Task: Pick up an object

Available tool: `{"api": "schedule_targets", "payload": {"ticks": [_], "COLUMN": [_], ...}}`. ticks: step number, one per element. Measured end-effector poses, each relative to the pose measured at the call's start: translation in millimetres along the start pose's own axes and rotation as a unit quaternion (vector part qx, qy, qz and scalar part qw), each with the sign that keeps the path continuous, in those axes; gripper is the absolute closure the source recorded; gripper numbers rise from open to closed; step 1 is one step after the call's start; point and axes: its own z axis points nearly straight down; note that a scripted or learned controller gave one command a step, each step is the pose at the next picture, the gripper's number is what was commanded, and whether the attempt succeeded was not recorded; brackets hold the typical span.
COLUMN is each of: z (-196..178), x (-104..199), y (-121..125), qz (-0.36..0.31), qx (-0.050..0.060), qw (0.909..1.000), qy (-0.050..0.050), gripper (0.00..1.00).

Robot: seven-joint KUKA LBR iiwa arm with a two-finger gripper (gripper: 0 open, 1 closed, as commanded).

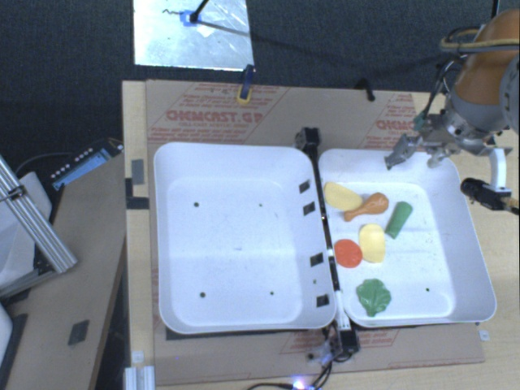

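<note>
The right bin (455,218) holds several toy foods. A yellow piece (342,195) lies at its upper left, with a brown drumstick (367,206) beside it. A green cylinder (398,219) sits to their right. Lower down are a pale yellow piece (372,243), a red-orange disc (348,253) and a green leafy piece (374,296). My gripper (417,154) hangs above the bin's far edge, open, with nothing between its fingers. It stands up and to the right of the foods.
The left bin (236,234) sits beside the right one, with black clips (313,210) along the shared edge. Both rest on a cardboard sheet (211,112). A shiny metal plate (192,23) lies beyond the bench. An aluminium frame (32,226) stands at the left.
</note>
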Motion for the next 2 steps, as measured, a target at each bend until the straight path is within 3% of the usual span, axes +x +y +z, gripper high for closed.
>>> {"api": "schedule_targets", "payload": {"ticks": [1, 2], "z": [-105.0, -109.5], "x": [58.6, 54.7], "y": [11.6, 10.5], "qz": [-0.004, -0.003], "qx": [-0.006, -0.003], "qw": [1.0, 1.0], "qy": [0.0, -0.001], "gripper": [0.0, 1.0]}}
